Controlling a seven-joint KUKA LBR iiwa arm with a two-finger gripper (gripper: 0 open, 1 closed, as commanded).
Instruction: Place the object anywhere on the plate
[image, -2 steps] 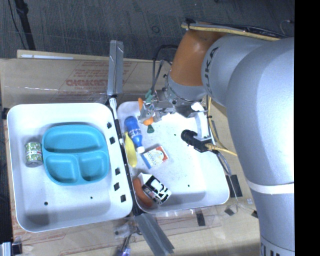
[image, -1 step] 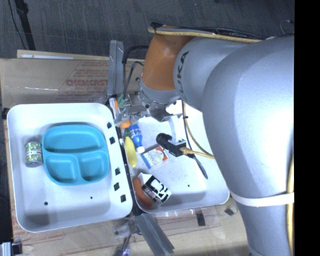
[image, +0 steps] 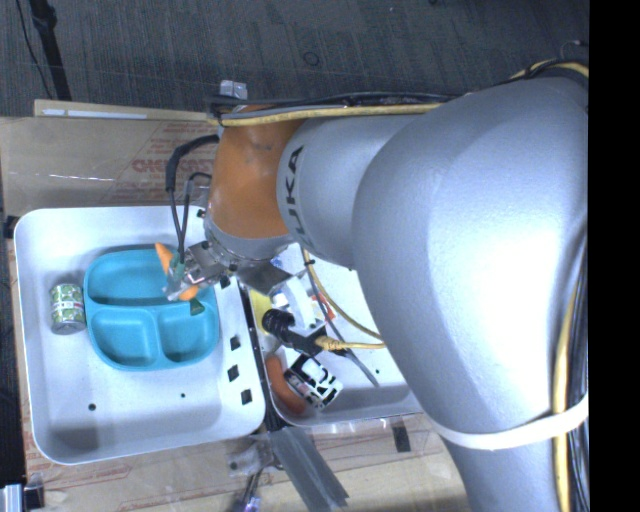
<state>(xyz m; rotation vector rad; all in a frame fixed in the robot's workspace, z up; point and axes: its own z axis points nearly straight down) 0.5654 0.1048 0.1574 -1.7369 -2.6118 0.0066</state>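
A blue divided plate (image: 140, 318) lies in the left white bin (image: 60, 420). My gripper (image: 183, 275) hangs over the plate's right rim, below the arm's orange band. A slim orange object (image: 164, 256), carrot-like, sits between the fingers. One end sticks out toward the plate's upper compartment and the other end (image: 186, 294) shows lower down. A small green bit (image: 198, 307) lies just beneath it at the plate's edge. The gripper looks shut on the orange object, which is above the plate and not resting on it.
A small green-labelled can (image: 66, 306) stands in the left bin, just left of the plate. The right bin (image: 390, 400) holds a yellow item (image: 258, 300), a brown round object (image: 283, 392) and a black-and-white piece (image: 315, 384). The arm covers most of that bin.
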